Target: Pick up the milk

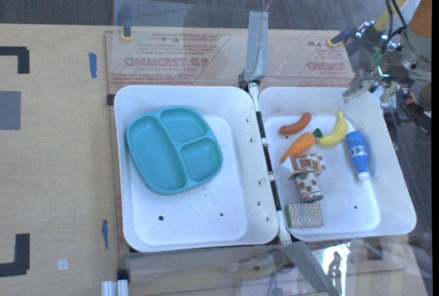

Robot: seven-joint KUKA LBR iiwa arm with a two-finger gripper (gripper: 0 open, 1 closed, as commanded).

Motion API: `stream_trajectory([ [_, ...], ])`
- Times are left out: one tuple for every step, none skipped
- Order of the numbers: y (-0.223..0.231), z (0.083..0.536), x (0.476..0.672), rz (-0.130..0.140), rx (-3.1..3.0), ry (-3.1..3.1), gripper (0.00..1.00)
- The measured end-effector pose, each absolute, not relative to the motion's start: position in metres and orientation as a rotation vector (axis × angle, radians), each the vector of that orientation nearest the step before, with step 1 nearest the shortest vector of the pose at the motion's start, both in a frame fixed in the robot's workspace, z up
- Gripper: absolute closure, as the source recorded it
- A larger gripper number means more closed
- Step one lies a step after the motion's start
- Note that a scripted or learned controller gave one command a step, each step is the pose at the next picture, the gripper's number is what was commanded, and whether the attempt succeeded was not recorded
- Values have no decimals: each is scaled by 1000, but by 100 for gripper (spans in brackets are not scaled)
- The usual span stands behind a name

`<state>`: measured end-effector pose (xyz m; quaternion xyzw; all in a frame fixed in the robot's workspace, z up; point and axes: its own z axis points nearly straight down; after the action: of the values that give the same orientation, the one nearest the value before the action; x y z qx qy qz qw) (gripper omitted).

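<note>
- Camera view, looking down at a slant: wooden bench [55, 171] carries two shallow white bins side by side, the left bin [137, 219] mid-frame, the right bin [391, 209] toward the right of the frame.
- Left bin: one teal divided plate [175, 148], three compartments, lying flat in the bin's upper-left part.
- Right bin, upper part: orange-red sausage [295, 124] lying at a slant; just below it a carrot [298, 146] with its green top pointing up-right; a banana [333, 131] to the right of the carrot top, curved, near it but I cannot tell if they touch.
- Right of the banana: blue bottle [357, 153] lying on its side, white cap toward the lower edge of the frame.
- Centre of the right bin: milk [306, 163], a small carton with brown and white print, lying just below the carrot; directly under it a small spotted can [309, 186], close beside or touching the carton.
- Lower part of the right bin: flat greenish box [304, 215], near the divider between the bins.
- Arm enters at the upper right of the frame; tool [362, 85] hangs over the right bin's upper-right rim, well apart from the milk.
- Tool state: cannot tell from this view; nothing visible in its grasp.
</note>
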<state>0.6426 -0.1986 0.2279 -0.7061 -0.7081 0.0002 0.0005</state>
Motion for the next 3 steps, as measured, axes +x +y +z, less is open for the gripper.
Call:
stream_trajectory([
  [-118, 153, 600, 1, -1998, -2423, 0],
  [-106, 88, 555, -10, -2000, -2430, 0],
  [-108, 99, 556, -15, -2010, -2430, 100],
])
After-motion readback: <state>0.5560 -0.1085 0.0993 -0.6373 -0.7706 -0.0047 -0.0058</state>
